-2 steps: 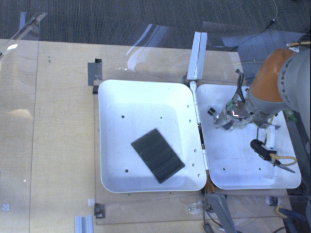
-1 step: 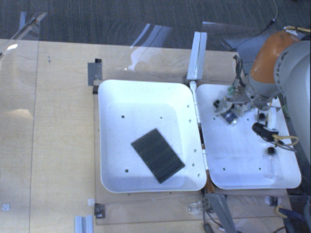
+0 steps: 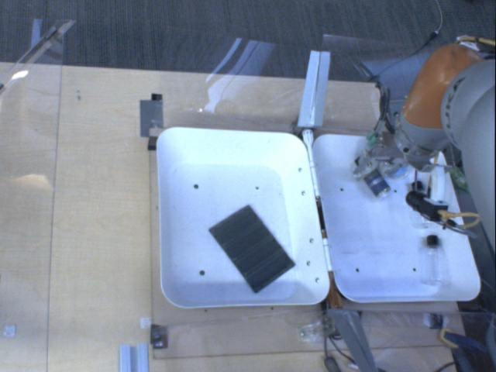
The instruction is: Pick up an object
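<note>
A flat dark grey rectangular pad (image 3: 252, 247) lies askew on the floor of the left bin (image 3: 178, 208), toward its front. My gripper (image 3: 375, 169) is down in the back part of the right bin (image 3: 387, 277), far from the pad. A small dark bluish thing (image 3: 378, 184) sits right at the gripper's tip; whether it is held is unclear. The grey arm with its orange band (image 3: 430, 84) comes in from the upper right.
The two bins meet at a shared divider (image 3: 316, 200), with a metal post (image 3: 314, 91) behind it. The wooden bench (image 3: 77, 208) spreads to the left. A small grey bracket (image 3: 152, 115) stands at the left bin's back corner.
</note>
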Tool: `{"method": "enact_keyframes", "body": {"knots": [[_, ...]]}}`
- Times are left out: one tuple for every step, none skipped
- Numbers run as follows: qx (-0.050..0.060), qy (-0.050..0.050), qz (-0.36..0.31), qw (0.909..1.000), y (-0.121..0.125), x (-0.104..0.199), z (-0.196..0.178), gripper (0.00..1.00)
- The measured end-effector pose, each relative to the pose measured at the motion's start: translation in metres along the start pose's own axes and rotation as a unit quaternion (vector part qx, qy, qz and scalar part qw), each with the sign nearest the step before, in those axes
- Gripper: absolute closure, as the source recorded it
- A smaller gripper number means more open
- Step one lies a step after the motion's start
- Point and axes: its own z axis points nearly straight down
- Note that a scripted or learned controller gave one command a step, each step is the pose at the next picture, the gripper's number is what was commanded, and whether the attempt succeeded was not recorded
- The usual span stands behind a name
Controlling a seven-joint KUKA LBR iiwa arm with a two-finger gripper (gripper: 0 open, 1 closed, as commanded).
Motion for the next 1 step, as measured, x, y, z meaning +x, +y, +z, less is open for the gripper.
{"method": "enact_keyframes", "body": {"knots": [[-0.003, 0.002, 0.065, 0.9979, -0.004, 0.0403, -0.1191, 1.0]]}}
